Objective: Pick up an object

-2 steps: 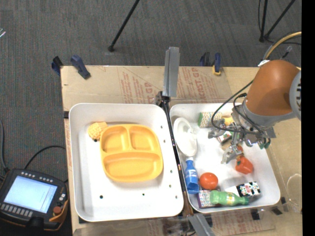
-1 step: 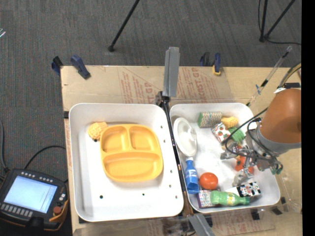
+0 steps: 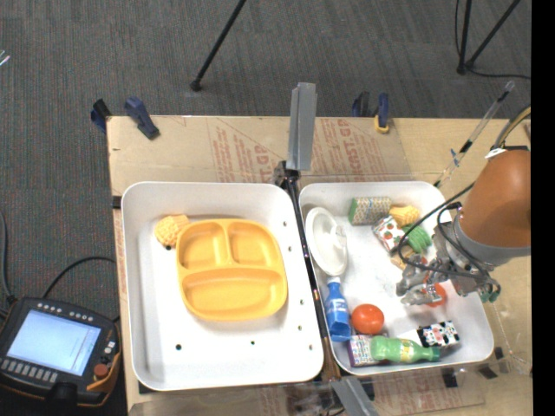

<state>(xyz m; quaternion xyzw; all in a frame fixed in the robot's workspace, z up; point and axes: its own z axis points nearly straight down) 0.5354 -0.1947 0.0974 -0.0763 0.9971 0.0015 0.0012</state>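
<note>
While the grey arm with its orange band (image 3: 507,199) reaches in from the right over the right-hand shallow white bin (image 3: 468,199), its two-finger gripper (image 3: 422,291) hangs low near that bin's right side, directly above a small red-and-white object (image 3: 436,294) that peeks out beneath the metal parts; whether it grips that object or anything else cannot be made out, since the wrist hides the tips. Around it in the same bin lie a round red-orange ball (image 3: 368,319), a blue plastic bottle with a white cap (image 3: 336,308), a white round dish tilted against the left wall (image 3: 327,239), a green bottle with a purple label (image 3: 392,350) along the front wall, a small black-and-white patterned box (image 3: 438,334), a green speckled cylinder (image 3: 370,209) near the back, a yellow lumpy toy (image 3: 404,214) beside it, a red-and-white patterned carton (image 3: 388,230), and a bright green piece (image 3: 419,237) just left of the arm. The left-hand shallow white bin (image 3: 147,319) holds a yellow plastic divided tray (image 3: 231,267), with a yellow corn-like toy (image 3: 170,228) touching its upper left corner. Both bins rest on a brown cardboard-covered bench (image 3: 217,146).
</note>
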